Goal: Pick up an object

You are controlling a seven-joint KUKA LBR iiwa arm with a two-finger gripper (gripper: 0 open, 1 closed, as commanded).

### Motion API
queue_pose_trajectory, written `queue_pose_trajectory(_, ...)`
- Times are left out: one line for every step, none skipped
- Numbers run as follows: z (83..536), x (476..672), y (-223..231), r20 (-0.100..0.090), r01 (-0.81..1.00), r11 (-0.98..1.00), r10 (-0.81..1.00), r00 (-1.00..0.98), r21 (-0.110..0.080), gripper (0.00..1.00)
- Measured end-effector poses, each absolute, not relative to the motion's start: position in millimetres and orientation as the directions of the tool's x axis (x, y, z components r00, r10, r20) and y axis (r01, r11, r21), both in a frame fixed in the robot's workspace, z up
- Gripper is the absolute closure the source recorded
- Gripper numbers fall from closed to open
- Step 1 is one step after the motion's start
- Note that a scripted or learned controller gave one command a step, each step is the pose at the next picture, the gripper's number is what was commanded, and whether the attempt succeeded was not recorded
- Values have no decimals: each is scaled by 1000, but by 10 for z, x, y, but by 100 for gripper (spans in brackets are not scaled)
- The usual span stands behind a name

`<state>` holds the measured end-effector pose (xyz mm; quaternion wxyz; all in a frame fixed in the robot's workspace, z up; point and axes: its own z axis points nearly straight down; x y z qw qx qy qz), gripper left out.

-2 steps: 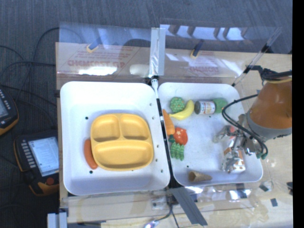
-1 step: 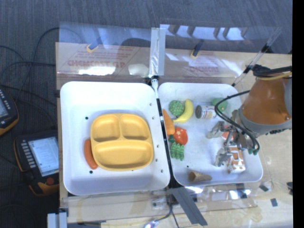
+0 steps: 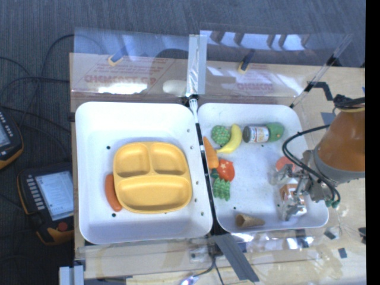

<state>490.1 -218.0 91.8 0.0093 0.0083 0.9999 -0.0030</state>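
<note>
The arm comes in from the right side, and its gripper (image 3: 291, 192) hangs low inside the right bin (image 3: 261, 114), near the bin's right wall and a little toward the front edge. I take this right bin as my reference for all places. The metal parts of the gripper are mixed with something orange-red just beside them, so I cannot tell how wide the jaws stand or whether anything is between them. In the back part of the bin, a small bottle with a green cap (image 3: 263, 133) lies on its side, and a yellow banana (image 3: 233, 140) lies just left of it, touching a green round vegetable (image 3: 220, 135). Along the bin's left wall there is a carrot (image 3: 210, 153), and beside it a red tomato-like piece (image 3: 225, 170) with a green bumpy piece (image 3: 221, 189) just in front of it. Near the front wall lies a brown cone (image 3: 249, 221), apart from the others. To the left of this bin stands the left bin (image 3: 89, 159), which holds a yellow divided plate (image 3: 153, 176) and a reddish sausage (image 3: 111, 192) touching the plate's left rim.
</note>
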Motion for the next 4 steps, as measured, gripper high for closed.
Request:
queue_pose_trajectory(918, 4898, -1840, -20, 187, 982, 187, -982, -6, 0)
queue_pose_trajectory(1272, 5738, -1875, -3, 4, 1000, 4, -1000, -1, 0)
queue_pose_trajectory(909, 4877, -2243, -11, -45, 999, -45, -999, -4, 0)
queue_pose_trajectory(913, 4909, -1963, -17, 69, 998, 69, -997, -8, 0)
